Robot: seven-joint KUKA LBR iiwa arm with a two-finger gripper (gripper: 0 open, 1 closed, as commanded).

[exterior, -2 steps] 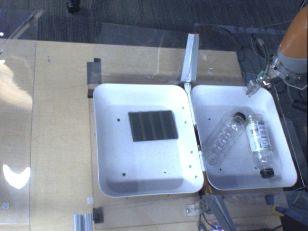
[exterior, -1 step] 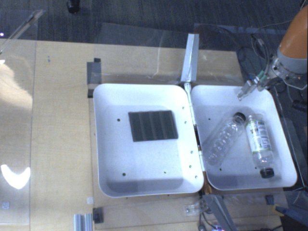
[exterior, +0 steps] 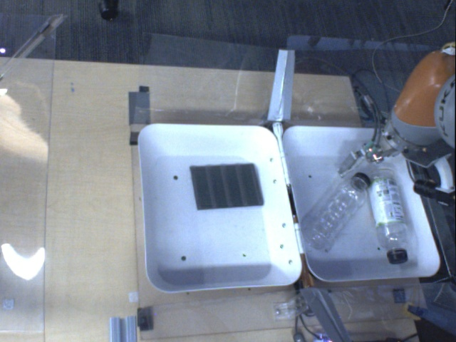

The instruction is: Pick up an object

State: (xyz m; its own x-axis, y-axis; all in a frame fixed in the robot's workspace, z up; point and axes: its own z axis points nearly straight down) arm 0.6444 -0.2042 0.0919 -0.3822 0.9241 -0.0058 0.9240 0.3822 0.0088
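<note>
The gripper [exterior: 372, 153] (finger state could not be told) hovered over the right bin [exterior: 313, 148], where two bottles [exterior: 333, 214] [exterior: 390, 209] lay; their smooth, round bodies risked rolling away.

Desk [exterior: 78, 212]: light wood surface, bright glare patches at its left side. Two shallow white bins sit side by side on it, touching along a shared edge. Left bin [exterior: 160, 191]: holds one dark ribbed rectangular pad [exterior: 226, 186], lying flat near the bin's middle. Right bin [exterior: 313, 155]: white floor with small dark dots. A grey metal bar [exterior: 281, 84] runs back from the junction of the two bins. Small dark brackets [exterior: 140, 105] stand at the left bin's corners. Dark carpet floor [exterior: 214, 6] lies beyond the desk. Cables [exterior: 363, 98] trail near the right bin's far corner.
</note>
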